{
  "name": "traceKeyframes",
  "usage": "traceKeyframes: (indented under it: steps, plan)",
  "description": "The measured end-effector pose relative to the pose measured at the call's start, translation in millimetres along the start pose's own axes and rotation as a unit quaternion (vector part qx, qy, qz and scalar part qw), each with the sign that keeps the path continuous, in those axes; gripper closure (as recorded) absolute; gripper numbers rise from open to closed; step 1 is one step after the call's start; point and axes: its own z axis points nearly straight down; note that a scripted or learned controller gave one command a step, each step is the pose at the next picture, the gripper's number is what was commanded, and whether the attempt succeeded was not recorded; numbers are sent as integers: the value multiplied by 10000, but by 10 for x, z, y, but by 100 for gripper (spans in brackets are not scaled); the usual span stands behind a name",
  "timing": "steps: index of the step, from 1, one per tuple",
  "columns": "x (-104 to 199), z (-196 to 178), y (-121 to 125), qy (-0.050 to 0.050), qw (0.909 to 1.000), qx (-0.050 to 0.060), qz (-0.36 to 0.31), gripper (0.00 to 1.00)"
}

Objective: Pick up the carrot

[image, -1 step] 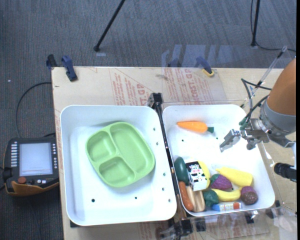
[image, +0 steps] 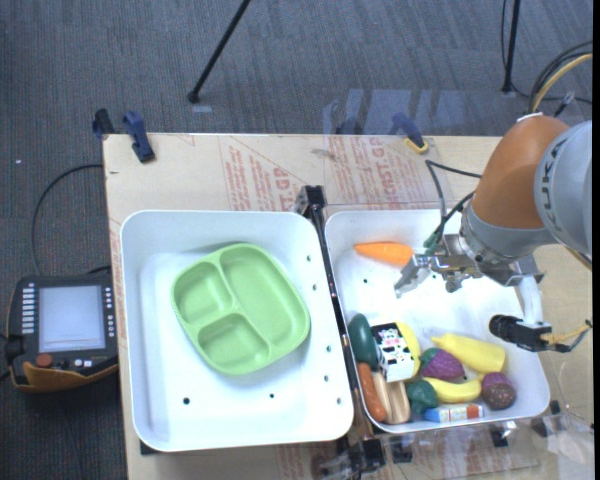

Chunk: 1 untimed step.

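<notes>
The arm (image: 572, 208) is built from big round parts. A smooth orange band (image: 515, 173) is seen on it, shaped like a ball. At 3 o'clock from the band a light grey shell (image: 583, 168) is found, and dark letters (image: 553, 183) are printed on it. At 6 o'clock from the band a darker grey ring (image: 500, 240) is wrapped around the wrist. A thin dark cable (image: 442, 196) is seen at 9 o'clock. The gripper (image: 427, 280) is made of shiny silver metal, and thin pale fingers (image: 407, 278) are fixed to it.
</notes>
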Motion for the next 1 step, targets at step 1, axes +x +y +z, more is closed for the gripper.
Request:
traceKeyframes:
  steps: [1]
  plan:
    - [-93, 429, 518, -8, 9992, -22, 393, 0]
